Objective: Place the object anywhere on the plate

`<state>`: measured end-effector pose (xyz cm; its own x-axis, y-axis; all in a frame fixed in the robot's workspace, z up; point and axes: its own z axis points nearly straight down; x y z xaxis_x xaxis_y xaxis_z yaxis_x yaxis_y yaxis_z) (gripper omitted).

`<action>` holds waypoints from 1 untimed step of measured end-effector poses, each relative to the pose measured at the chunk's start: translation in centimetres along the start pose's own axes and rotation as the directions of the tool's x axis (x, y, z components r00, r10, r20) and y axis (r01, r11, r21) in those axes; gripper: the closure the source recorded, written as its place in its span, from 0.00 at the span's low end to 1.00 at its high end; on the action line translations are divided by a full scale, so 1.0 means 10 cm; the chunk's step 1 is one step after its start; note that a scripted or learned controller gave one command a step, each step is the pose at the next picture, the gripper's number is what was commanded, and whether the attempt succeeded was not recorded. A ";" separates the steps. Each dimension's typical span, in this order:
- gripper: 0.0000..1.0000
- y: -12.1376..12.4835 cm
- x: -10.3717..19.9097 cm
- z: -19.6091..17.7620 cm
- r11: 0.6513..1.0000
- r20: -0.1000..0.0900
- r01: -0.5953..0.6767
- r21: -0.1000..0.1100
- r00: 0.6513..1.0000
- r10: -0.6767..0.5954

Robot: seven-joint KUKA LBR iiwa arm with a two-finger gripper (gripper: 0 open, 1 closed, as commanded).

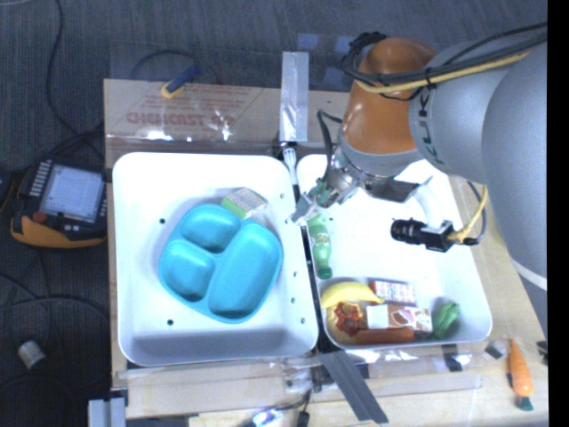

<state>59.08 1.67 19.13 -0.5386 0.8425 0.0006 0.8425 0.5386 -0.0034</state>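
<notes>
Quickly, the counts: two white bins, one arm, one plate. The left bin (133,327) holds one blue plate (222,265) with three compartments, all three bare. One small green-and-white packet (244,201) lies at the plate's far edge, overlapping the rim above the two smaller compartments. You can't tell from this angle whether it sits fully on the plate.

The gripper (313,201) hangs over the divider between the bins, at the near-left corner of the right bin (471,283), well apart from the packet. You can't tell whether it is open or closed, since it is too small and blurred, and you see nothing held in it. One black cylinder (425,232) sticks out below the wrist on a yellow cable.

Right bin, count for yourself:
- one green bottle (320,245), lying along the left wall just below the gripper
- one banana (345,292), near the front
- one red sausage-like item (384,334), at the front wall, beside the banana
- two red-and-white packets (396,294), just beside each other, touching the banana end
- one green pepper (447,316), at the front right corner

Outside the bins you have one orange carrot-like item (519,374) on the bench at the right and one handheld screen unit (60,201) on the floor at the left.
</notes>
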 end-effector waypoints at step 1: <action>1.00 -0.06 -0.11 -0.16 0.995 -0.001 -0.098 -0.002 0.995 0.098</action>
